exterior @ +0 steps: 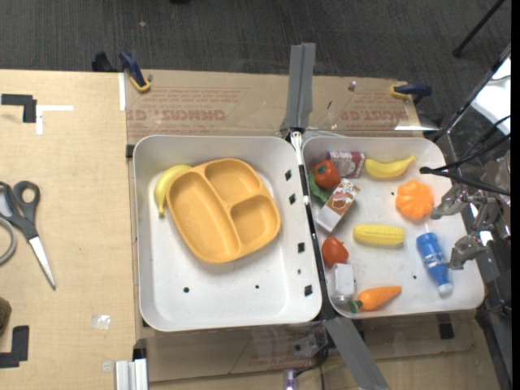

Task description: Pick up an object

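Blue bottle [434, 260] lying in right bin [463, 299], just left of gripper [465, 227] at bin's right edge; long axis running near-to-far, slightly slanted. Gripper spread wide, holding nothing.

You've got glossy white plastic bins [154, 299], a smooth matt orange plastic tray [223, 210], a matt pale wood bench [65, 177], brown cardboard [211, 108], and metal-bladed scissors [32, 234].
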Action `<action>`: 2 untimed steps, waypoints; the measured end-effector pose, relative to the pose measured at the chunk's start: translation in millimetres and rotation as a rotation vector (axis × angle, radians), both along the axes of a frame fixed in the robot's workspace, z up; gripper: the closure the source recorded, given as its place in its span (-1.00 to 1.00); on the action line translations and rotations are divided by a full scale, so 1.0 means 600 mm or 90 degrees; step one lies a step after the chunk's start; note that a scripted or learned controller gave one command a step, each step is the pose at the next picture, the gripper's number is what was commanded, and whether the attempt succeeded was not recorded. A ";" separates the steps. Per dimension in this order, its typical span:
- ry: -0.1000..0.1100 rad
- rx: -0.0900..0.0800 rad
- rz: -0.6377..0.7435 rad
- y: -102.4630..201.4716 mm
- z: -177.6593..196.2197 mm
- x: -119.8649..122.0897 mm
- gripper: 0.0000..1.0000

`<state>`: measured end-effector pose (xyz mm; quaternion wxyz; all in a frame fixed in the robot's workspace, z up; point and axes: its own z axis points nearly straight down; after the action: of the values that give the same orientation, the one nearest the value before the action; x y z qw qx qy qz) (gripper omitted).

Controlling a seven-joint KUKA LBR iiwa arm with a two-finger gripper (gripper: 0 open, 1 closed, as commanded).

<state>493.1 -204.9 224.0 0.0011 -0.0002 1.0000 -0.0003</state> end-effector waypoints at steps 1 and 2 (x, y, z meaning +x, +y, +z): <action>0.000 0.000 0.016 -0.027 -0.201 -0.017 -1.00; -0.001 -0.001 0.091 -0.026 -0.217 -0.020 -1.00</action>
<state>481.4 -220.6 93.6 0.0017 -0.0719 0.9974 -0.0008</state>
